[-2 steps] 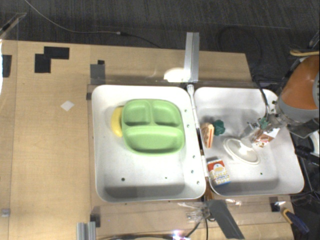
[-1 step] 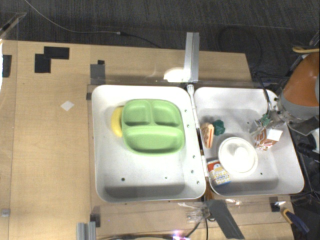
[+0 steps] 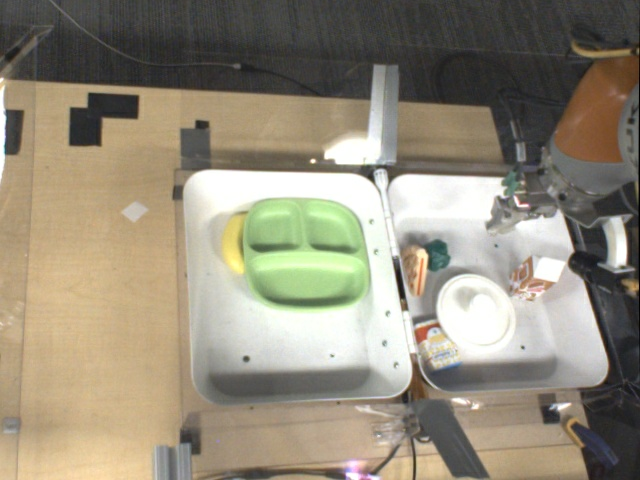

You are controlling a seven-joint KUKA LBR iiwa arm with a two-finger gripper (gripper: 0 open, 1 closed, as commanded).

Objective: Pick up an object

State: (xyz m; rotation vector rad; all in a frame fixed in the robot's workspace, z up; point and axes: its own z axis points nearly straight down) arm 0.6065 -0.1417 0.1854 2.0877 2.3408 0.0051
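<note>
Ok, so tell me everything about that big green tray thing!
The green tray is a light green divided plate that looks like smooth plastic, with rounded corners. It has three sections: two small ones along the far side and one long one nearer the camera, all bare. It lies flat, right way up, in the upper middle of the left white bin. A yellow thing peeks out from under its left edge, touching it. The claw is over the other bin, well away.

My gripper (image 3: 512, 208) hangs over the right bin's (image 3: 590, 363) far edge; the green tray (image 3: 305, 250) fills the left bin's (image 3: 215, 358) far half.
</note>
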